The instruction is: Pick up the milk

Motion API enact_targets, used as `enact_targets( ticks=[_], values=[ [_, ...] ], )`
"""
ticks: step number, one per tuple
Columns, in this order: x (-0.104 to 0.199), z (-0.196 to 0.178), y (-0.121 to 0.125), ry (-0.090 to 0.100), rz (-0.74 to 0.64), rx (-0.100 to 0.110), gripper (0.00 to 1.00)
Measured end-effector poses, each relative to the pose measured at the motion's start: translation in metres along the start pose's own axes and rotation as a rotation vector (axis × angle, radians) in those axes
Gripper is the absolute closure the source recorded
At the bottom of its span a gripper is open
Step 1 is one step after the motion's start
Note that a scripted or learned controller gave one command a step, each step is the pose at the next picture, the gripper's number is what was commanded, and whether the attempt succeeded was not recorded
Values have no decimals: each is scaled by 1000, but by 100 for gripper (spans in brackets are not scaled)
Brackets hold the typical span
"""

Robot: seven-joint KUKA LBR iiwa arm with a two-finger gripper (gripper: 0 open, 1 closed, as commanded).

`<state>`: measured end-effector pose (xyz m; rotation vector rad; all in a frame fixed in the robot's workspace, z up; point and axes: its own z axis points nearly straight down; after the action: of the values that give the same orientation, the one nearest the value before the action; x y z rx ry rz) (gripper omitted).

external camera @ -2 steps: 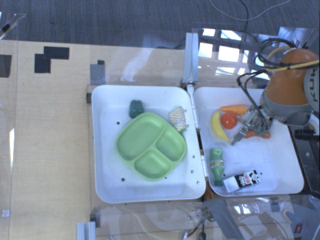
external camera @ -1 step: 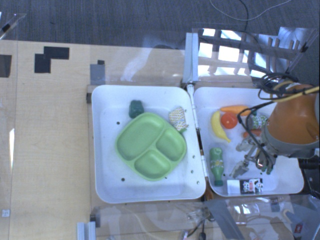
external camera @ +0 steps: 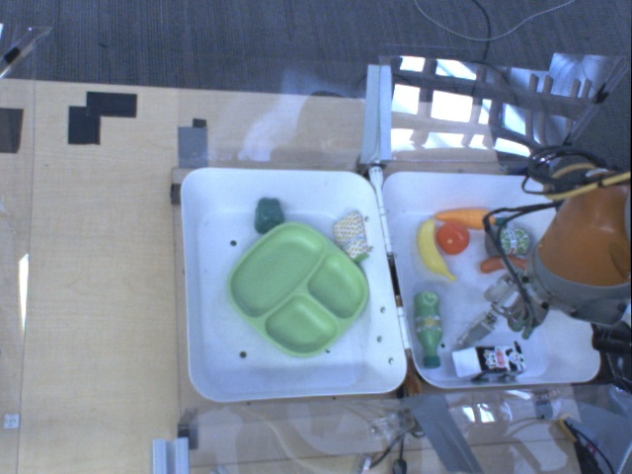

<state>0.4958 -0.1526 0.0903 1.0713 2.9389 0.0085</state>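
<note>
The milk (external camera: 489, 361) is a small white carton with black cow patches, lying on its side at the front edge of the right bin (external camera: 573, 368). My gripper (external camera: 484, 314) hangs just above and behind it, pointing down and to the left. It is open, with nothing between its fingers, and a small gap shows between the lower fingertip and the carton. The grey arm with its orange band (external camera: 591, 240) covers the bin's right side.
A green bottle (external camera: 427, 329) lies left of the milk. Banana (external camera: 430, 250), tomato (external camera: 452, 238), carrot (external camera: 462, 217) and a speckled ball (external camera: 513, 240) crowd the bin's back. The left bin (external camera: 207, 363) holds a green divided plate (external camera: 298, 287), a dark green block (external camera: 269, 214) and a patterned pouch (external camera: 351, 233).
</note>
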Motion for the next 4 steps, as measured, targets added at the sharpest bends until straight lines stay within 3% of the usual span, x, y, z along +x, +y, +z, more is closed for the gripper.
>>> enact_targets(
  ticks=[1, 2, 3, 4],
  values=[
    [-43, 1, 56, -3, 70, 1, 0],
    [-63, -28, 85, 3, -90, 5, 0],
    [-36, -36, 12, 5, 158, 7, 0],
    [-57, -23, 69, 4, 29, 5, 0]
  ],
)
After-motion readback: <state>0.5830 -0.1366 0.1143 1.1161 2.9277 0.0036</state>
